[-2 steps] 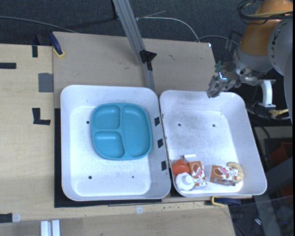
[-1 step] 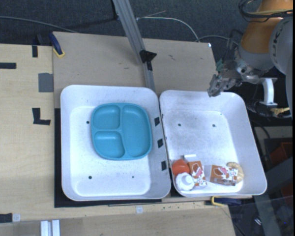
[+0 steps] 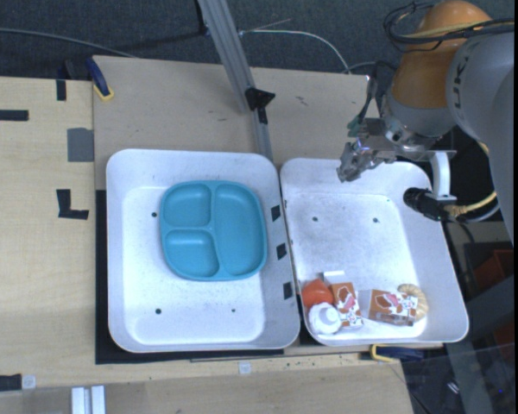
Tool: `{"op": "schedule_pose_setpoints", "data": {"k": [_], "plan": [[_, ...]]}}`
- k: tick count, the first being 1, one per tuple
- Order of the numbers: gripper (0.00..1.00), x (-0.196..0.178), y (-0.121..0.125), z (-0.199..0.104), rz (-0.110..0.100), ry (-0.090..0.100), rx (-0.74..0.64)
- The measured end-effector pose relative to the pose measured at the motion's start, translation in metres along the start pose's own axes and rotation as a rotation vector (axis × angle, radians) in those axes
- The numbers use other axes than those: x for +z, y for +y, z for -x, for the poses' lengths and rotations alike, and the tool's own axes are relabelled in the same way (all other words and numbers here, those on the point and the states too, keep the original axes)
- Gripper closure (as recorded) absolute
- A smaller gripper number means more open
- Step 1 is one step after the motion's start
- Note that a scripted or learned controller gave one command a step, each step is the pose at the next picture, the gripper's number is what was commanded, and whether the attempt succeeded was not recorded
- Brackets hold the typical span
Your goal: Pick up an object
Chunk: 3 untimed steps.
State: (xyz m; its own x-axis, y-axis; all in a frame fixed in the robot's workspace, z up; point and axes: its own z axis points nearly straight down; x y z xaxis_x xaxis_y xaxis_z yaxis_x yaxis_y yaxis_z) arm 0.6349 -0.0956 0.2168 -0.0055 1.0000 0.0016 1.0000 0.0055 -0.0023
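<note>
From the overhead camera I had the gripper [image 3: 352, 167] poised over the far edge of the right bin [image 3: 363, 222], near its far-left corner. It carried nothing; whether it was parted or closed I could not tell at that size.

The things to pick lay huddled along the near edge of the same bin, well apart from the gripper: an orange-red piece [image 3: 317, 293], a white round item [image 3: 325, 318] just nearer than it, a small red and white packet [image 3: 345, 304] touching them on the right, and a patterned packet [image 3: 399, 304] further right.

The left bin [image 3: 125, 257] held a blue divided tray [image 3: 213, 229].

I judged this as the approach step, nothing grasped yet. The next move would call for travelling toward the near edge, choosing one item from the cluster and descending cleanly beside its neighbours.
</note>
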Motion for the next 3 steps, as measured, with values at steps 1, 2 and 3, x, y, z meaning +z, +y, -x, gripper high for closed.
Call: {"op": "schedule_pose_setpoints", "data": {"k": [1,2,3], "plan": [[1.00,-0.011,-0.016,-0.051,0.001,0.001,-0.001],[1.00,-0.006,-0.020,-0.104,0.000,0.000,-0.001],[1.00,0.003,-0.036,-0.160,-0.002,-0.001,-0.002]]}}
